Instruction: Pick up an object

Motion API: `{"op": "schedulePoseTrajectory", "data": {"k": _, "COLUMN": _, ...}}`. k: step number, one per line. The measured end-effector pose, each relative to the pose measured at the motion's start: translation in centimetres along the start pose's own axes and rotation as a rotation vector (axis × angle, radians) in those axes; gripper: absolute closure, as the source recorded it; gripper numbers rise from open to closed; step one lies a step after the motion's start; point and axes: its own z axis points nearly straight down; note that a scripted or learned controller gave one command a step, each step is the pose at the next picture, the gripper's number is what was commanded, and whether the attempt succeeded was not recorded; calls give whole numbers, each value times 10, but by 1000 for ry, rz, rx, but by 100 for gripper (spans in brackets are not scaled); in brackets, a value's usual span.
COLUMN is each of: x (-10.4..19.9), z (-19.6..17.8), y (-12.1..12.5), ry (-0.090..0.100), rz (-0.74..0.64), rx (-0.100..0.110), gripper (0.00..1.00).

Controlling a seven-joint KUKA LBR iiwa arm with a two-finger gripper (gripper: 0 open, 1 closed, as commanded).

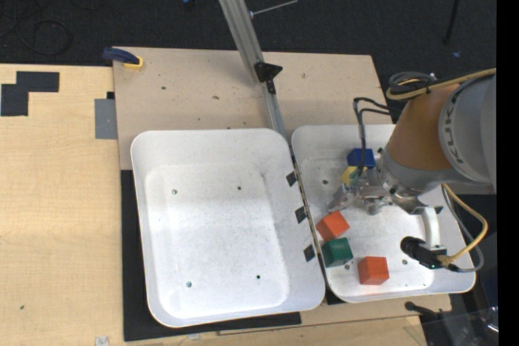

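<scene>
My gripper (pixel 362 195) is down inside the right bin (pixel 454 285), near its middle. A blue block (pixel 362 158) and a small yellow piece (pixel 350 173) lie just behind the gripper, close against it. An orange block (pixel 332 224) lies a little in front and to the left of it. A green block (pixel 336 252) sits near the bin's front left corner, with a second orange block (pixel 373 270) to its right. Nothing shows between the fingers from this angle.
The left bin (pixel 162 166) stands beside the right one, their walls joined by black clips (pixel 300 215). A slanted aluminium rail (pixel 242 28) rises behind the bins. A blue clamp (pixel 122 56) lies at the board's back left corner.
</scene>
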Motion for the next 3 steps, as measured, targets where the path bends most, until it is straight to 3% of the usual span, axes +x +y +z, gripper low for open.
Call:
{"op": "schedulePoseTrajectory", "data": {"k": 1, "x": -3, "z": -13, "y": 1, "ry": -1, "rz": 9, "rx": -5, "gripper": 100}}
{"op": "schedulePoseTrajectory", "data": {"k": 3, "x": -13, "z": -118, "y": 3, "ry": -2, "rz": -2, "rx": -12, "gripper": 100}}
